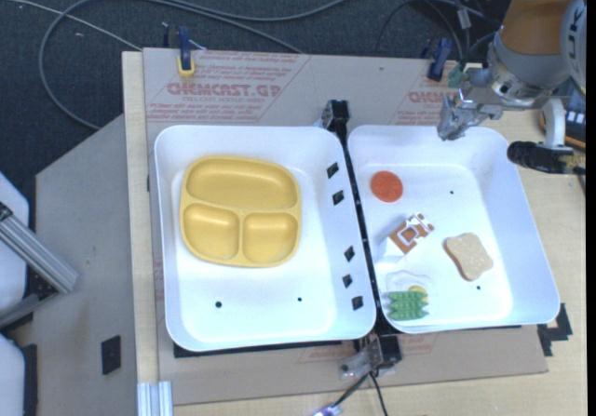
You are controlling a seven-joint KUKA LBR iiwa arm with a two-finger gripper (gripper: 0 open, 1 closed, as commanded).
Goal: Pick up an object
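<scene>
My gripper (453, 126) hangs at the far rim of the right bin (521, 219), above its back edge, with nothing between its fingers. In that bin lie an orange-red round slice (387, 186), a small orange and white piece (411, 233), a tan slice of bread (468, 256) and a green toy with a yellow bit (407, 302) at the near left corner. The gripper stands well behind all of them, nearest the round slice.
The left bin (177, 219) holds a yellow three-compartment plate (241, 210). A black divider with clips (349, 209) runs between the bins. Blue clamps (186, 49) hold the cardboard at the back. Cables lie on the dark floor beyond.
</scene>
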